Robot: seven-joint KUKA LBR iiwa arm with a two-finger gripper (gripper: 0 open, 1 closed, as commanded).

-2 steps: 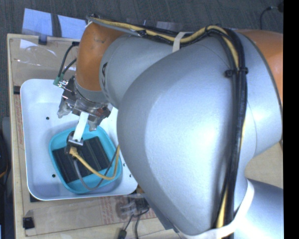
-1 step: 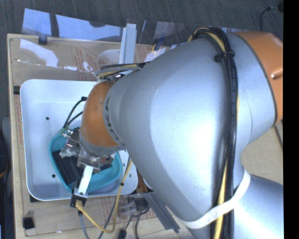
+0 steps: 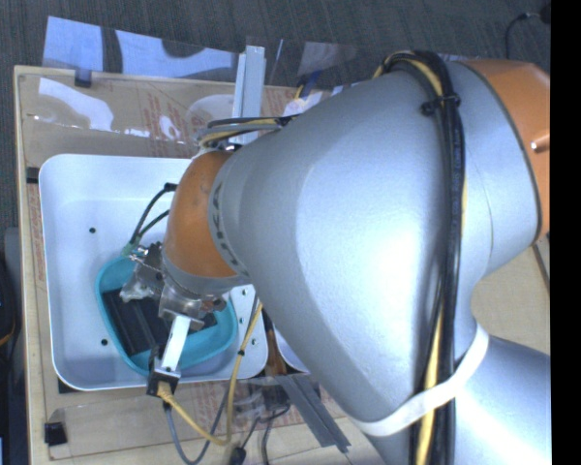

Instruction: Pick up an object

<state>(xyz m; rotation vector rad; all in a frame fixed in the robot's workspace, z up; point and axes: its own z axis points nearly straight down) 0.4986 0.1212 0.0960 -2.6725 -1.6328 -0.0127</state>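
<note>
well, the big grey arm (image 3: 368,260) comes in from the right and covers most of the bench (image 3: 39,95). its orange band (image 3: 196,231) sits over the left bin (image 3: 77,192), and the gripper (image 3: 145,294) hangs low at the near side of that bin.

the left bin has a lot of bare white floor on its far side and its left side, so there is room there. the near side is crowded. a teal dish (image 3: 213,342) lies there, close to the near wall, and the gripper is right over it. a dark flat thing (image 3: 136,323) lies in the dish, under the gripper. the other bin (image 3: 289,361) shows as a small white bit past the dish, with the arm over it.

faint red marks run along the far edge of the bench, too pale to read. i see no clear writing.

i cannot tell how far apart the fingers are. i cannot tell if they touch the dish or the dark thing.

a yellow cable (image 3: 198,424) loops down past the near edge.
</note>
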